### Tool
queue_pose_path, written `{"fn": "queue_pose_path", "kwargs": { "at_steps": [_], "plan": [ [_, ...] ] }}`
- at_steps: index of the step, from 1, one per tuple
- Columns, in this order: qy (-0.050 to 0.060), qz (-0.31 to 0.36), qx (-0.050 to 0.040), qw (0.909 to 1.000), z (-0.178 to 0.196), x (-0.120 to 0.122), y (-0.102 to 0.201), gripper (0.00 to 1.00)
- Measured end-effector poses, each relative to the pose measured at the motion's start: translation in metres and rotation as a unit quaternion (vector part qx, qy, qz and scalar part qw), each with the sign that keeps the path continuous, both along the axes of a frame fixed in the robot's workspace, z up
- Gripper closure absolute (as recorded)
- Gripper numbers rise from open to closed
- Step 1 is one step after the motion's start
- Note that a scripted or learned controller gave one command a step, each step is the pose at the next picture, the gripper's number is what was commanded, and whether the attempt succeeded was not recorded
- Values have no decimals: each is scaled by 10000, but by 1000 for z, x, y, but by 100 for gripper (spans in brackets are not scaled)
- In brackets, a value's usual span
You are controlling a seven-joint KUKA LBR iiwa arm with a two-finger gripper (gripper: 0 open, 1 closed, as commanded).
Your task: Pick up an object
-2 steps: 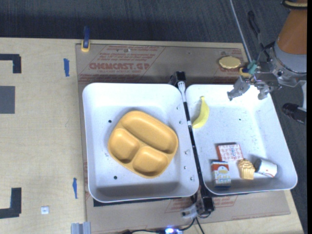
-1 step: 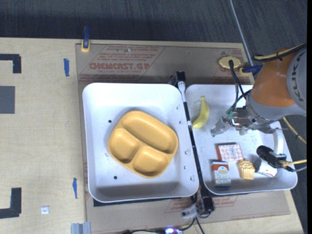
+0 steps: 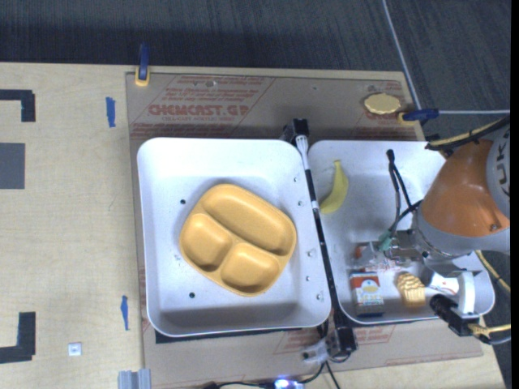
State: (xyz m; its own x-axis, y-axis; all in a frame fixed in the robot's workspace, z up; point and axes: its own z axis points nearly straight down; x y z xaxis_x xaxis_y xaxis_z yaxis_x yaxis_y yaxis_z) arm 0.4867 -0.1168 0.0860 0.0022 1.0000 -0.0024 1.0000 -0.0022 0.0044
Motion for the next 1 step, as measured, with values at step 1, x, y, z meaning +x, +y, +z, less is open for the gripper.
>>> {"fn": "queue_pose_path", "kwargs": {
  "at_steps": [1],
  "plan": [
    [-23,2,-5,10000,10,1,0,100]
  ]
}}
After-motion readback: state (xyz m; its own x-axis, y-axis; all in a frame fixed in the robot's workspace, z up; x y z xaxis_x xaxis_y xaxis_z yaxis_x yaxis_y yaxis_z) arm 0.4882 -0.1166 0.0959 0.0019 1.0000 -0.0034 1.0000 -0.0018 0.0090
